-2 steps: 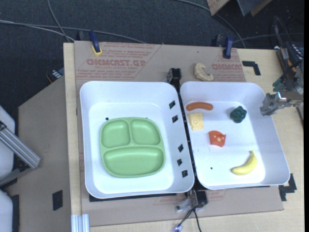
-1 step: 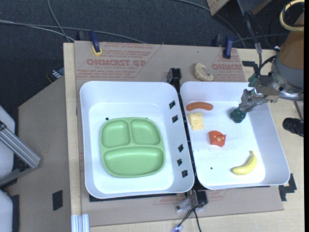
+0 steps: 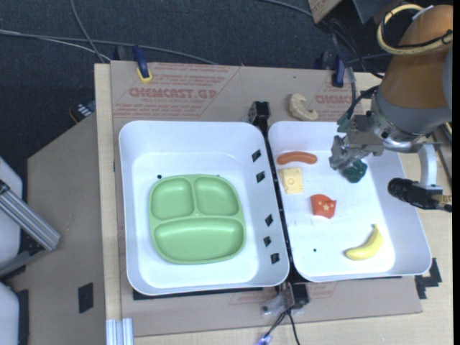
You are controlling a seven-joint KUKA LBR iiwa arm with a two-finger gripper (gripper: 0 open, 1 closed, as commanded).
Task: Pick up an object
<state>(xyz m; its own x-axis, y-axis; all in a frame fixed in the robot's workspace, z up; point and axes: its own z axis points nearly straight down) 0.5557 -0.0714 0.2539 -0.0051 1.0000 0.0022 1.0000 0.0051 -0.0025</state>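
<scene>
Nearest me, a yellow banana (image 3: 364,244) lies at the near right of the right bin (image 3: 410,264). Beyond it sit a red strawberry (image 3: 323,205), a cheese block (image 3: 292,181) and a sausage (image 3: 297,158). My gripper (image 3: 351,162) hangs over the bin's far side, jaws around something teal (whether they grip it, I cannot tell). Left bin (image 3: 136,192) holds 1 green divided plate (image 3: 196,218).

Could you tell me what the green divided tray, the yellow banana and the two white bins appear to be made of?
The green three-compartment tray looks like moulded plastic with a matte finish: uniform colour, rounded ridges. The small yellow banana seems to be smooth plastic toy food, judging by its even colour, though that is uncertain. The left shallow white bin and the right shallow white bin look like thin formed plastic, slightly glossy, with rounded rims.
</scene>
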